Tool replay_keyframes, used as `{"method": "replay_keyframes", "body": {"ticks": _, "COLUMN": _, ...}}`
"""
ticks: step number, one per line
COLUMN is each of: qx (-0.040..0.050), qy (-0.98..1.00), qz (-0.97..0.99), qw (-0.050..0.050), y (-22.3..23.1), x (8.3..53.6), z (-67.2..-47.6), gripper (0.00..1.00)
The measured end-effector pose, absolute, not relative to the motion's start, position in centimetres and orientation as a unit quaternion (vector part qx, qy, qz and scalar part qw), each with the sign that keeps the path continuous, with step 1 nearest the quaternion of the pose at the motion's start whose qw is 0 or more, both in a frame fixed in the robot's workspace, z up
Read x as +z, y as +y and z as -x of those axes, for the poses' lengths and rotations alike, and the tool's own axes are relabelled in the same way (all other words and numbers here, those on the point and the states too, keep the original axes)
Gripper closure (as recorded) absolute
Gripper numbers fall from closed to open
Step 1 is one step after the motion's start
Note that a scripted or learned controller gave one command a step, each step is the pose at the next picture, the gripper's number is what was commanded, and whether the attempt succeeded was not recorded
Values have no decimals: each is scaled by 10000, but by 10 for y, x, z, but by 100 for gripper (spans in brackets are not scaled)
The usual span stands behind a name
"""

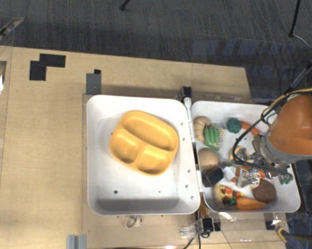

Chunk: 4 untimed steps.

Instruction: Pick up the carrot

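One carrot (249, 204) just below the pincer (250, 177), near bin's front edge.

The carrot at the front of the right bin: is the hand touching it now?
Apart. In the camera view the carrot lies along the front wall of the right bin, and the hand is above it, with bare white bin floor between them.

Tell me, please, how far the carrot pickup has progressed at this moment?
Nothing looks done yet: the orange tapered carrot lies on the floor of the right shallow white bin, near its front edge beside a brown round piece. In hand: the tool hangs just above it. Left: grasping and lifting.
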<state>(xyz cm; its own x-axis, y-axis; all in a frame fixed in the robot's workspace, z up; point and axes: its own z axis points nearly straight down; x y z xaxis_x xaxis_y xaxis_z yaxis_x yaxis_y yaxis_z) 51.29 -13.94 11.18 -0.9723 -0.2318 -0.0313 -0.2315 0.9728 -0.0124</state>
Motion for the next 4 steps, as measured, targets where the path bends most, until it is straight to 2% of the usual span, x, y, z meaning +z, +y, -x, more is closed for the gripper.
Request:
{"method": "replay_keyframes", "body": {"ticks": 1, "qx": -41, "qy": 9931, "qz": 1164, "qw": 159, "y": -139, "x": 112, "z": -513, "gripper": 0}}
{"method": "replay_keyframes", "body": {"ticks": 2, "qx": -83, "qy": 9723, "qz": 2332, "qw": 123, "y": -93, "x": 97, "z": -519, "gripper": 0}}
{"method": "replay_keyframes", "body": {"ticks": 3, "qx": -10, "qy": 9927, "qz": 1206, "qw": 72, "y": -112, "x": 89, "z": -554, "gripper": 0}}
{"method": "replay_keyframes", "body": {"ticks": 4, "qx": -14, "qy": 9982, "qz": 601, "qw": 57, "y": -173, "x": 102, "z": -550, "gripper": 0}}
